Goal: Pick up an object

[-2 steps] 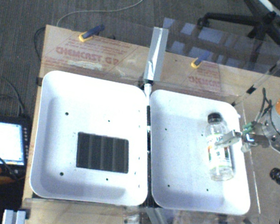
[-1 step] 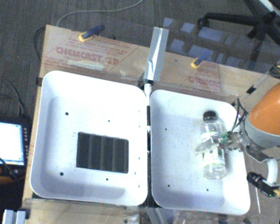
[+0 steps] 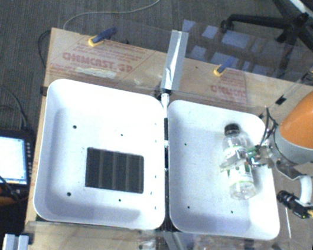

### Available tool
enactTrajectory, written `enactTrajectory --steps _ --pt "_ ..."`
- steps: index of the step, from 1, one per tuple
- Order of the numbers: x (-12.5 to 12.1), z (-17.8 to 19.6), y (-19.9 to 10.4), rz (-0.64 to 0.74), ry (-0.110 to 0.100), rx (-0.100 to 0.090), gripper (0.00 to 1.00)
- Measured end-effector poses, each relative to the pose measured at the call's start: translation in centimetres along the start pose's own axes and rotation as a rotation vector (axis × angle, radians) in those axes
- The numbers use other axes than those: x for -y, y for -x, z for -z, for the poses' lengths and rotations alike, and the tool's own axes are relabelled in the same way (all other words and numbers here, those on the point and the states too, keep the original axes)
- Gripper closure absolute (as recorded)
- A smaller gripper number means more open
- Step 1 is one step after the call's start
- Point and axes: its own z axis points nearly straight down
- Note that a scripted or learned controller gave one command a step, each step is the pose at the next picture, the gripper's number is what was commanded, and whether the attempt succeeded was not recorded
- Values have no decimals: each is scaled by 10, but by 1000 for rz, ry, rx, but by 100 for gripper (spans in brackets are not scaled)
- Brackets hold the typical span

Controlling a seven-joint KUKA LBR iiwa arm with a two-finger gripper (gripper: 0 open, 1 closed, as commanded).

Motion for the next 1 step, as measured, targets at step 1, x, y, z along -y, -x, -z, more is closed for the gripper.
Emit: enactTrajectory --steps 1 --pt "-45 73 -56 -67 -8 6 100"
